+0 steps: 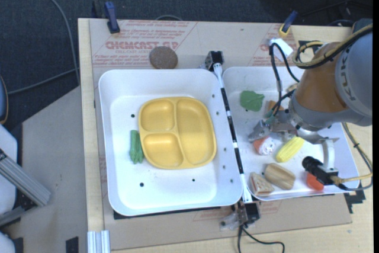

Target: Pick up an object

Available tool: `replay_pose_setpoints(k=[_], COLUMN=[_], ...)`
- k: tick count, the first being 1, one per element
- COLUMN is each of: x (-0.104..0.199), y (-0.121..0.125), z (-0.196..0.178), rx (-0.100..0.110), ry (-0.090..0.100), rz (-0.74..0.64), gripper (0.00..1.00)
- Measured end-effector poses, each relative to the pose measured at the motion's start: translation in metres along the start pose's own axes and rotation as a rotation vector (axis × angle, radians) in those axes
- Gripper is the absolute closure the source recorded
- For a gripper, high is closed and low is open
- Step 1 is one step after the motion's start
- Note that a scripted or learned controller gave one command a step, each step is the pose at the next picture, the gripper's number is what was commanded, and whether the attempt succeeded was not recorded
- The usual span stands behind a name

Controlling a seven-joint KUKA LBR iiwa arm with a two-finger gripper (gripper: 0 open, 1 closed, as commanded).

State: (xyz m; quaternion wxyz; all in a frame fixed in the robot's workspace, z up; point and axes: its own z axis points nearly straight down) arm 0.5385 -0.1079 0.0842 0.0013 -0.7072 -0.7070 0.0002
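1. Grey arm with orange band (320, 89) reaches into the right white bin (349, 145); its metal two-finger gripper (265, 127) sits low near the bin's middle
2. Gripper state: cannot tell
3. Beside the gripper: green leafy toy (252, 100), small red-and-white piece (264, 146), yellow corn cob toy (289, 149)
4. Tan wooden block (279, 175) lies near the front wall
5. Left white bin (112, 127) holds a yellow divided plastic plate (176, 131), with a green pod toy (136, 147) touching its left edge

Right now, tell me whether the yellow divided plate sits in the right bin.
No. The yellow divided plate lies in the left bin, with a green piece beside it; the right bin holds other small items.
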Motion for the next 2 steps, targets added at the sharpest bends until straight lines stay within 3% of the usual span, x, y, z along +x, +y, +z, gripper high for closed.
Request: replay_pose_setpoints(k=[1,2], x=[0.0,0.092], y=[0.001,0.059], z=[-0.01,-0.101], rx=[-0.002,-0.003], ry=[0.0,0.0], rz=[0.001,-0.002], gripper=[1.0,1.0])
